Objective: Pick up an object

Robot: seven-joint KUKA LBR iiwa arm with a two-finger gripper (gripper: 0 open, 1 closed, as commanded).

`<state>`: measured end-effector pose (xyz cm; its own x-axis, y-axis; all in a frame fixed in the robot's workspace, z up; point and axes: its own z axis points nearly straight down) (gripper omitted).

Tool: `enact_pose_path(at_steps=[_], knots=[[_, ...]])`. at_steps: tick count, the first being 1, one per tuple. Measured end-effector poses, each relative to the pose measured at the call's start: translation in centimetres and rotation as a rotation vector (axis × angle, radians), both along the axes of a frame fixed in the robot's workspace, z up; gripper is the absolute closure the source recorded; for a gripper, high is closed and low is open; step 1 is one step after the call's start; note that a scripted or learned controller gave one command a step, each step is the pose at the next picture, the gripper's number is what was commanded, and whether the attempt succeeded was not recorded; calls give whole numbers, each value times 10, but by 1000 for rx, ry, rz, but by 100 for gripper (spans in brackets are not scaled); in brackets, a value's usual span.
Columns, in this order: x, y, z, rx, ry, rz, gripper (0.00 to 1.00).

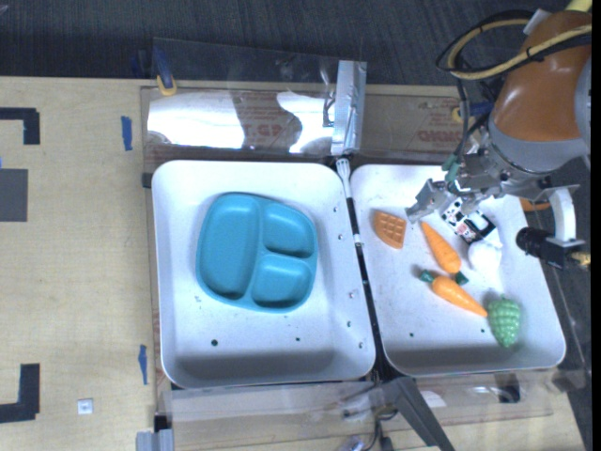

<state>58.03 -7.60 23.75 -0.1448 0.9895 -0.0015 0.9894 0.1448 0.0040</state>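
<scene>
Arm hovering over the right bin, nothing picked yet.
The jaws [449,198] are hanging over the right bin [394,332] at its 1 o'clock, spread apart and holding nothing; an upper carrot [440,246] is lying just below at 6 o'clock, the waffle piece [390,228] nearby, with bare floor around both.

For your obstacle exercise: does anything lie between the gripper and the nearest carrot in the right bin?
Nothing visible does. The gripper hovers just above the upper carrot, with bare bin floor between. The waffle piece lies off to the side.
</scene>
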Motion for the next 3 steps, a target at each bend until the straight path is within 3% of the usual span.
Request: enact_pose_path(at_steps=[1, 2, 3], knots=[[22, -61, -150, -1, -2, 180, 0], [24, -61, -138, -1, -8, 177, 100], [-9, 11, -33, 1, -3, 84, 100]])
